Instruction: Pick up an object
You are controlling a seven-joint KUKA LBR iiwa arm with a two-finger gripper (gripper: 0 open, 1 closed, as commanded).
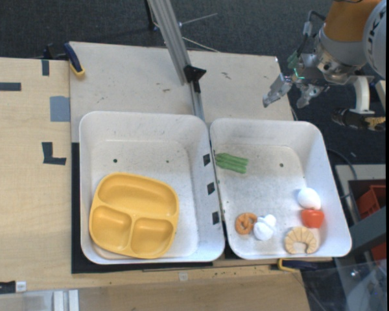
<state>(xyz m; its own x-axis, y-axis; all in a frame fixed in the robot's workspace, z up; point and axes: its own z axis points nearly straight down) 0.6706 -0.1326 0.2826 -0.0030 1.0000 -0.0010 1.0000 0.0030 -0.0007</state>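
Objects for picking lie in the right bin. Near its lower right corner I see a white egg, a red tomato just below it, and a croissant under the tomato. Left of these are a small white piece and a brown pretzel, touching each other. A green vegetable lies alone at the upper left part of this bin.

The left bin holds a yellow divided plate (three compartments).

My gripper hangs at the upper right of the frame, above the bench beyond the right bin, well apart from every object. My fingers are spread and grasp nothing.
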